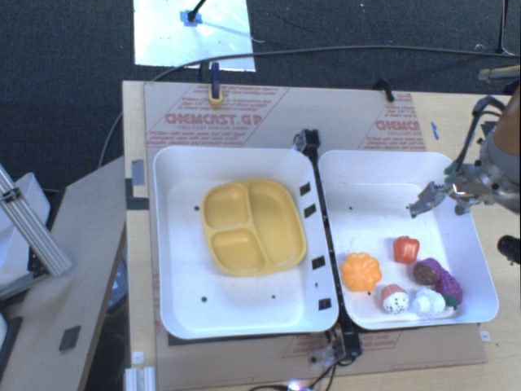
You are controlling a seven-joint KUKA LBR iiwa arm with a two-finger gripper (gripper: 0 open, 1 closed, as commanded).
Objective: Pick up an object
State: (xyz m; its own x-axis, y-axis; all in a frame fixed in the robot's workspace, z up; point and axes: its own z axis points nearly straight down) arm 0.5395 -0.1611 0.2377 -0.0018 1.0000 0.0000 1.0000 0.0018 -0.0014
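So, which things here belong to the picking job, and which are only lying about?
For the job:
- pincer
- orange toy pumpkin
- red toy pepper
- purple toy grapes
- white toy piece
- speckled toy piece

Lying about:
- yellow divided plate
- left bin

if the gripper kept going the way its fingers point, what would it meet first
Probably the bare white floor of the right bin, as the gripper points down-left; height is unclear. The orange pumpkin toy lies off that line.
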